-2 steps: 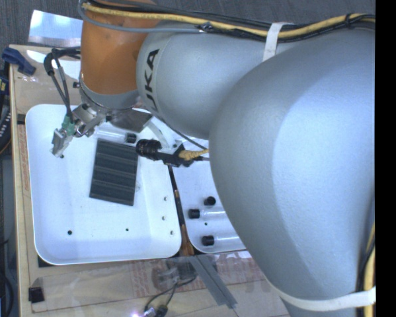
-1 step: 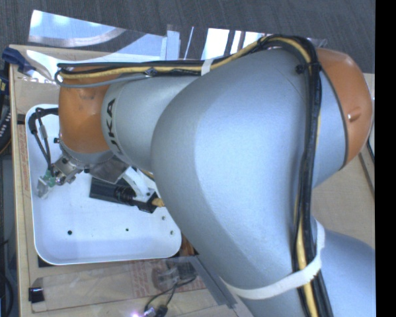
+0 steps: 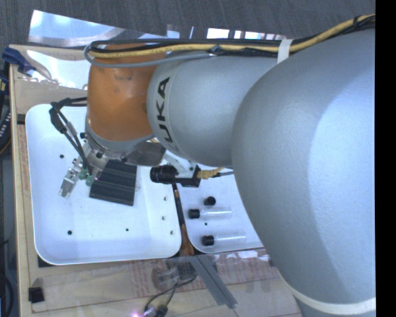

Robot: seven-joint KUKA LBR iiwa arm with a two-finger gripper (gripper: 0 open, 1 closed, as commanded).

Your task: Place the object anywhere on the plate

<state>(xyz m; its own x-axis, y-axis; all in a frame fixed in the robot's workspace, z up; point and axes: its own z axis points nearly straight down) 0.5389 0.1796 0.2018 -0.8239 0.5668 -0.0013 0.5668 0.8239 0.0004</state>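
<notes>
Tubes with black caps (image 3: 211, 226) lie in the right bin (image 3: 250, 240). We see our gripper (image 3: 75, 177) over the left bin (image 3: 85, 243), and we cannot tell its state.

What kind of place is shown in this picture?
Probably a robotics lab or test bench: a grey arm reaches over two white bins on a wooden bench, with loose cables at its edge.
</notes>
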